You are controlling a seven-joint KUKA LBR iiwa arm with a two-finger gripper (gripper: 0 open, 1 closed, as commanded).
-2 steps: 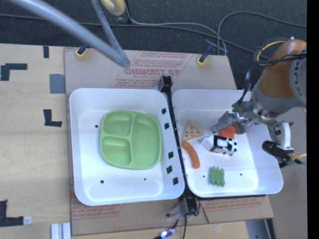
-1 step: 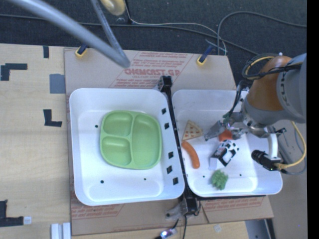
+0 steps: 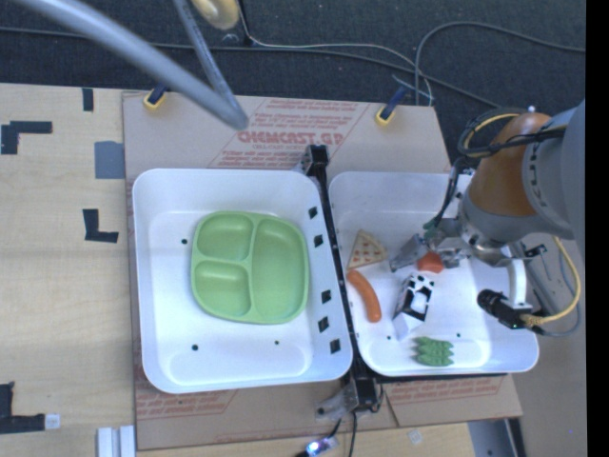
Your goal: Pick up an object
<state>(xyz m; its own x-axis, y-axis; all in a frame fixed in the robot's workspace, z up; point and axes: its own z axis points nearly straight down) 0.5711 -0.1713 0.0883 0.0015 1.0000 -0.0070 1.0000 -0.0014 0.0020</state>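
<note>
Low in the right bin [image 3: 495, 350], the hand [image 3: 425, 253] reaches in from the right on the grey arm [image 3: 533, 184] with its orange band, and its tip sits over a small orange-red piece [image 3: 430, 263]; whether it is spread or closed, or has hold of that piece, I cannot tell at this slant. Just below the hand stands a black-and-white object [image 3: 414, 298], touching or nearly touching the orange-red piece. To its left lies an orange sausage [image 3: 364, 294], angled, with a tan pizza-like wedge [image 3: 365, 249] just above it near the divider. A green leafy piece [image 3: 434, 352] rests near the front wall of the same bin, apart from the rest. The left bin [image 3: 157, 255] holds a green divided plate [image 3: 250, 266] with three compartments, lying flat in the middle. Both bins sit side by side on a cardboard sheet [image 3: 295, 127] printed in red, which lies on a pale wooden surface [image 3: 57, 284] marked with dark tape shapes. Behind the surface runs dark carpet [image 3: 400, 8] with black cables [image 3: 457, 36] trailing across it. A grey metal pole [image 3: 124, 41] crosses the upper left, blurred and close to the camera.
</note>
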